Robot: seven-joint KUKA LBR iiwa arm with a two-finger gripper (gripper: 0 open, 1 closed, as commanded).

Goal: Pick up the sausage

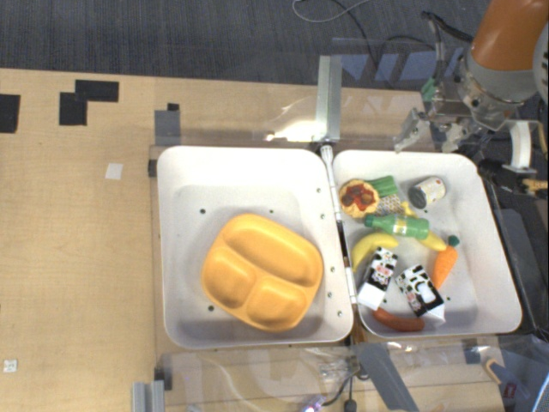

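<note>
Sausage (399,320): reddish-brown, slim, at right white bin's (497,230) near wall, touching cow-print cartons (420,290) | two-finger gripper (437,125): we read fingers spread, unloaded, beyond far rim | risk: we judge cartons and wall may block finger entry

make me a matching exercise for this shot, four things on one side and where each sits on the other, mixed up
Things:
1. sausage
2. yellow divided plate
3. carrot
4. tin can

Places:
A. left bin
B. right bin, far side, lying on its side
C. right bin, near edge, beside the milk cartons
D. right bin, right of the banana and cartons

Pairs: 1-C, 2-A, 3-D, 4-B
</note>
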